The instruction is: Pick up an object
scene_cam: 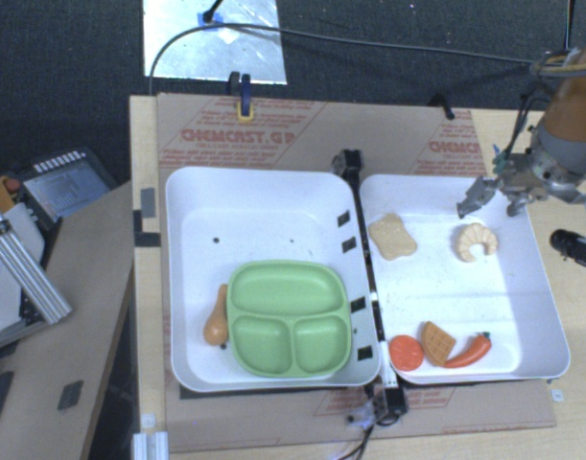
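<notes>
camera view: arm enters from the right, jaws (492, 197) above the far edge of the right bin (532, 286), spread apart and released, nothing between them. croissant (476, 241) lies just below the jaws on the bin floor, apart from them. pale bread slice (392, 237) sits near the bin's left wall. along the near edge: tomato (406, 352), waffle piece (437, 341) and red chili (468, 351) close together. left bin (254, 199) holds a green divided plate (289, 316); a tan drumstick (217, 319) lies beside the plate's left edge. both bins rest on the worktop (144, 286).
</notes>
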Motion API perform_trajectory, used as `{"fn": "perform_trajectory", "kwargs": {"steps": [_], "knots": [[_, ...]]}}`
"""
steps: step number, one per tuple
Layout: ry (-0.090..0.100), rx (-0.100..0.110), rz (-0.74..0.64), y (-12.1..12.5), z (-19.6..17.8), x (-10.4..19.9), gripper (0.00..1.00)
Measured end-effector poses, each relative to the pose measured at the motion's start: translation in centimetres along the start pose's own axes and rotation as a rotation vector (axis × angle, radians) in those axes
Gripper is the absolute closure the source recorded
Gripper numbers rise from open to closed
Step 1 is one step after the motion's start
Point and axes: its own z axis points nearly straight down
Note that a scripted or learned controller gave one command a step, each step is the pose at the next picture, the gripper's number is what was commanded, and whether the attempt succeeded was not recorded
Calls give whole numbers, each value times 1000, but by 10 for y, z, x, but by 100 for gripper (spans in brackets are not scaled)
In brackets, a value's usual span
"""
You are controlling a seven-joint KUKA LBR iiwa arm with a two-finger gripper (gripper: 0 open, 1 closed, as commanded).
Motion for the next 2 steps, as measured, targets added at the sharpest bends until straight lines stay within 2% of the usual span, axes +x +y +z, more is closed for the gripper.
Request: {"fn": "perform_trajectory", "kwargs": {"steps": [1, 2], "knots": [[-3, -13, -3, 3, -9, 1, 0], [-2, -9, -5, 5, 53, 6, 0]]}}
